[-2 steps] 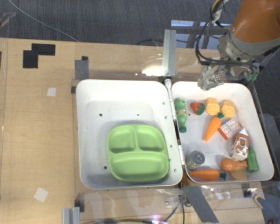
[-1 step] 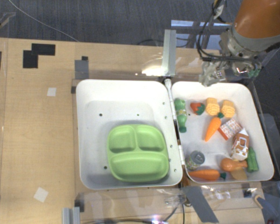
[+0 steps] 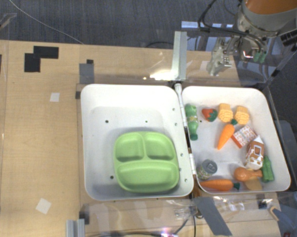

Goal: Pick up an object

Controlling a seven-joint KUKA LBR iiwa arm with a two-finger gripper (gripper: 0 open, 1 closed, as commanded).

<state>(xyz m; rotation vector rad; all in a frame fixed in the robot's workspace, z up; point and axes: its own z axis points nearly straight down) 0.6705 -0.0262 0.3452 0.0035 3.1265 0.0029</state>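
The end effector (image 3: 220, 63), fingers parted and nothing gripped, is held above the counter (image 3: 34, 147); a toy carrot (image 3: 225, 135) is seen well below it.

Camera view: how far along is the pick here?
Nothing looks done yet. The claw hangs above the bench beyond the right bin, with nothing between its fingers. The toy food, including the carrot and the corn, lies in that bin. The descent, the grasp and the lift are all left.
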